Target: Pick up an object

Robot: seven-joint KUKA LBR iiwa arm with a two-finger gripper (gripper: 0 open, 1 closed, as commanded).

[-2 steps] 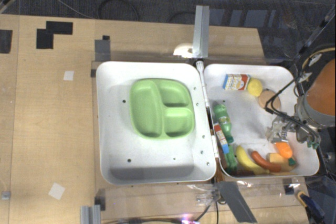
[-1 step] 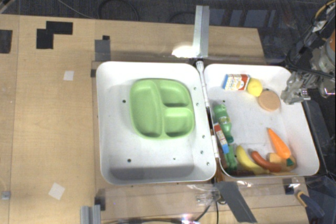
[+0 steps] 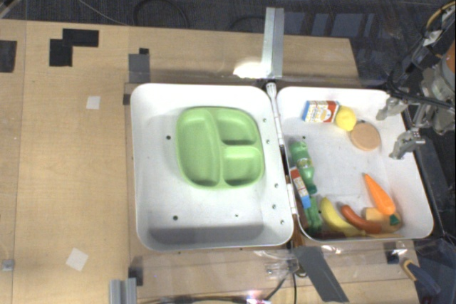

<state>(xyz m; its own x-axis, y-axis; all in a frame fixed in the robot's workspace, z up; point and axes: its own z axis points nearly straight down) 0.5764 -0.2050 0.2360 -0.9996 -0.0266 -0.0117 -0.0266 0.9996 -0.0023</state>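
The right bin (image 3: 420,185) holds several toy foods. A small red and white carton (image 3: 319,111) and a yellow lemon (image 3: 345,119) lie at its far side, with a tan round disc (image 3: 365,137) just in front of them. A green bottle (image 3: 302,159) lies along the left wall. An orange carrot (image 3: 379,194), a banana (image 3: 333,215) and a red sausage (image 3: 358,219) crowd the near corner. My gripper (image 3: 397,127) hangs over the bin's right edge, to the right of the disc, open with nothing between its fingers.
The left bin (image 3: 153,213) holds a green divided plate (image 3: 217,147). A metal post (image 3: 273,43) stands behind the wall between the bins. Clamps sit at the bins' corners. The wooden bench (image 3: 64,174) stretches to the left.
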